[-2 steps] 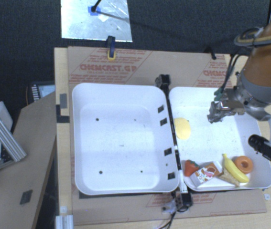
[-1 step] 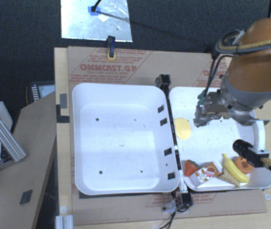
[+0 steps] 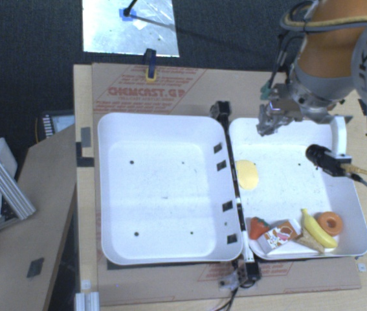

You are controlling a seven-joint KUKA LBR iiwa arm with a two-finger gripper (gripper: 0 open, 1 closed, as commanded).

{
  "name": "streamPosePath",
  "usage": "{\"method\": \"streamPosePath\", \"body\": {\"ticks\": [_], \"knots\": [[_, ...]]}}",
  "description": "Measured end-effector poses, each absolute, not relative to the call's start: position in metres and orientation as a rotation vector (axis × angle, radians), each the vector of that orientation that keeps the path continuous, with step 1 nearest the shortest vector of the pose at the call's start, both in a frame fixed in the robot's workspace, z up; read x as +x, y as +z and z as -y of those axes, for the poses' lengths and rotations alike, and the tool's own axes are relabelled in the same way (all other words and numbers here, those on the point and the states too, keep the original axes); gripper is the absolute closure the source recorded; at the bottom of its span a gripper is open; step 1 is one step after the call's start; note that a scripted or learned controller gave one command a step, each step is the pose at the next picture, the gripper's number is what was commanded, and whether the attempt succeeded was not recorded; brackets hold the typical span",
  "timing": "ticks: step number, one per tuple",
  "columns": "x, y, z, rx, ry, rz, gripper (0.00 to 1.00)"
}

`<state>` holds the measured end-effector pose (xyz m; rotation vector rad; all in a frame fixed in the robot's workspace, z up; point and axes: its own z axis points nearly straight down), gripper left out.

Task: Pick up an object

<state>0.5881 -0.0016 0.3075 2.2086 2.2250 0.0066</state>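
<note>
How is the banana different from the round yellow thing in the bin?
The banana is long and curved, while the round yellow thing is a flat-looking disc. The banana sits in a huddle of items at the near edge of the right bin, touching its neighbours; the round yellow thing lies alone by the divider. The banana looks brighter yellow, the round thing paler. Both are yellow and share that bin.
</note>
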Motion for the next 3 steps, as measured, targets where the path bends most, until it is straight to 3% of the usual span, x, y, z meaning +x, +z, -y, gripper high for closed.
{"method": "streamPosePath", "body": {"ticks": [1,2,3], "knots": [[0.558,0.288,-0.032,2.213,-0.002,-2.232,1.0],[0.506,0.334,-0.066,2.211,0.006,-2.232,1.0],[0.497,0.363,-0.14,2.208,0.008,-2.235,1.0]]}}
